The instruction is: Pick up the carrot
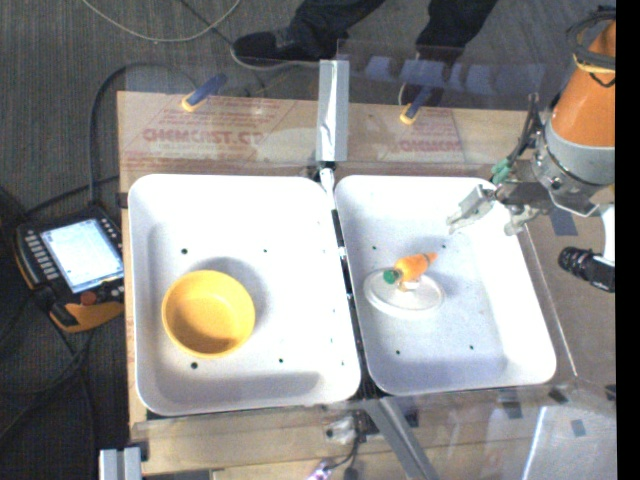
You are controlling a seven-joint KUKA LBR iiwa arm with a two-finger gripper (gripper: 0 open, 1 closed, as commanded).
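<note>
Spread apart and holding nothing, the gripper's (492, 204) fingers hang over the right bin's (520, 363) upper right corner, well apart from the carrot (414, 266). It lies on a small white disc (405, 294) mid-bin and looks light, stiff and smooth, best pinched across its orange middle. Open bin floor around it leaves ample room.

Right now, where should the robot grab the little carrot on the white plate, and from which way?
Probably around the orange middle of the carrot, coming straight down from above. It lies on its side on the small white plate in the right bin, green end toward the left, so fingers closing across its narrow width should fit best. The gripper sits up and to the right of it.
</note>
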